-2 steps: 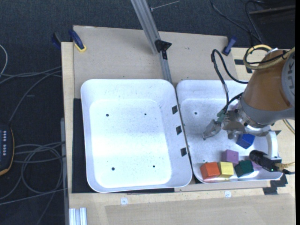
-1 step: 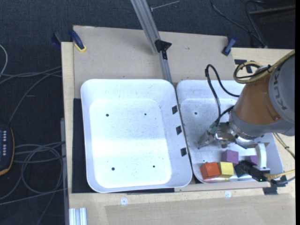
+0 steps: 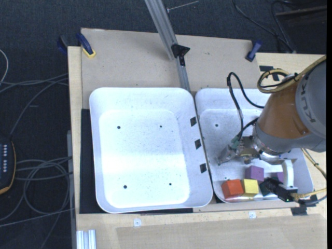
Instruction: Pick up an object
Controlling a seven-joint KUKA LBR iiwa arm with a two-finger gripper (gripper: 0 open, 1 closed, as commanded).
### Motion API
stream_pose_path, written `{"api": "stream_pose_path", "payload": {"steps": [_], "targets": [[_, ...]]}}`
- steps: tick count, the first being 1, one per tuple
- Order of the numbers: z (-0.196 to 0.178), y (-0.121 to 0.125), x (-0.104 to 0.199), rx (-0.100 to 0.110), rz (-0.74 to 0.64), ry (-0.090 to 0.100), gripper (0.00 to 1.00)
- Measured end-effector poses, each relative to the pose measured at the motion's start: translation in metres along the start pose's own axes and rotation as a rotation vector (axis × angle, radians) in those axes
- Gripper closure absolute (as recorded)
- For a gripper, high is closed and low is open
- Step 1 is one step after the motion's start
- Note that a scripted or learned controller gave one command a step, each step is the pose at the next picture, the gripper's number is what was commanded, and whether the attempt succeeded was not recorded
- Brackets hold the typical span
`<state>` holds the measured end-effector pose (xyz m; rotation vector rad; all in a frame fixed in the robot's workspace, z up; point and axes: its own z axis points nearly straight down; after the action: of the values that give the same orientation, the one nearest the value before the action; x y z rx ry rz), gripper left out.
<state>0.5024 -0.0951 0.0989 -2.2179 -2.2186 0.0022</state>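
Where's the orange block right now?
The orange block lies in the right bin, near its front edge, just left of the yellow block.

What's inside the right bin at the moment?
In the right bin, along its near edge: an orange block, a yellow block and a purple block, with something dark and teal beside them. The arm covers the bin's right part, so anything beneath it is hidden.

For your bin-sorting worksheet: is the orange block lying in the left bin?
No. The orange block lies in the right bin, beside a yellow block.
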Motion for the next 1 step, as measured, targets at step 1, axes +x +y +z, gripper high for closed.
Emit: {"api": "stream_pose_path", "payload": {"steps": [1], "targets": [[-0.0112,0.0011,0.0003,-0.004,-0.001,0.0,1.0]]}}
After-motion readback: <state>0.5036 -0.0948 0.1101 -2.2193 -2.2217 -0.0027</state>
